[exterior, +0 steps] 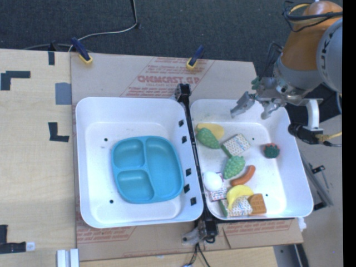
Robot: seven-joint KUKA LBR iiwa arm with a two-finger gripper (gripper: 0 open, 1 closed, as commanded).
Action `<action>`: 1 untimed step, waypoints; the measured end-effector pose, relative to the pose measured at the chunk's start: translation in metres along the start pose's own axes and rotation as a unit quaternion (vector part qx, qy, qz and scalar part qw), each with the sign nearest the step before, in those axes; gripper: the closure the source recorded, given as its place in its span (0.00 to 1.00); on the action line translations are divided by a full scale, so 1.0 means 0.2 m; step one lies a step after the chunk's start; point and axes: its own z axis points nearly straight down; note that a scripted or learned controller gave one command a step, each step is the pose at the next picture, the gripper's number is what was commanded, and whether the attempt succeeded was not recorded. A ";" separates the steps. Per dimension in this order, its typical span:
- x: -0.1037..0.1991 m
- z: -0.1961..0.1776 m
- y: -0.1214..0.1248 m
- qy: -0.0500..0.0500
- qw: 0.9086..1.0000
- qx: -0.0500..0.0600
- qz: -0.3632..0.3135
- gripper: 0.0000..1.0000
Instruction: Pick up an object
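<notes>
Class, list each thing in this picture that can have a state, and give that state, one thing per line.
hand: open, holding nothing, above the right bin's far edge.
blue tray: flat in the left bin, compartments bare.
left bin: holds the tray.
right bin: holds toy food.
sausage: lying flat.
white egg: lying beside the divider.

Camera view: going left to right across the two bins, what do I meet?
Left bin → blue divided plate → black divider clips → right bin → white egg → orange sausage → small dark green piece. The gripper hangs open over the right bin's far rim.
</notes>
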 end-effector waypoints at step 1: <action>0.07 0.33 -0.27 0.000 1.000 0.001 0.000 0.00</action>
